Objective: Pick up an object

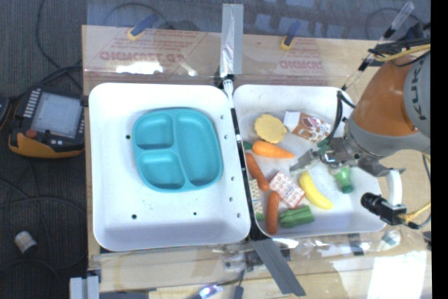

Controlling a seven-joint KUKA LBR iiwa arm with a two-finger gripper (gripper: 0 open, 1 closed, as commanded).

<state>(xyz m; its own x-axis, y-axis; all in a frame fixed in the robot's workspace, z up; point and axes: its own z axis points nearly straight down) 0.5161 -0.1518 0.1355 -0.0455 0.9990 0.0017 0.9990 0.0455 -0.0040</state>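
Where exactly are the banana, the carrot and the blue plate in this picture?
banana [316,192]: camera view, middle of its yellow body, in the right bin.
carrot [273,150]: camera view, middle of its orange length, in the right bin.
blue plate [183,182]: camera view, its near rim, in the left bin.

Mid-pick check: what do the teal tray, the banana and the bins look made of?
Teal tray: looks like moulded plastic, smooth, one even colour, with soft-edged compartments.
Banana: probably toy plastic, flat uniform yellow with a slight sheen.
Bins: apparently white plastic, glossy, with rounded corners and glare along the rim.
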